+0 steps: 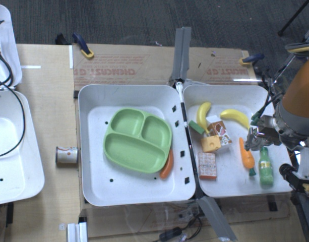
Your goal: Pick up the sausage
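Note:
The sausage (167, 166) is a reddish-orange link lying in the left bin (91, 135), tucked against the lower right edge of the green divided plate (138, 140). My gripper (253, 138) hangs over the right bin (230, 185), far to the right of the sausage and just above the top end of a carrot (246, 156). Nothing is visibly held in the gripper.
The right bin holds two bananas (236, 118), a cheese wedge (211, 143), a small carton (220, 131), a red-patterned box (207, 166) and a green bottle (265, 168). A divider wall (185, 135) separates the bins. A small can (66, 155) lies on the bench to the left.

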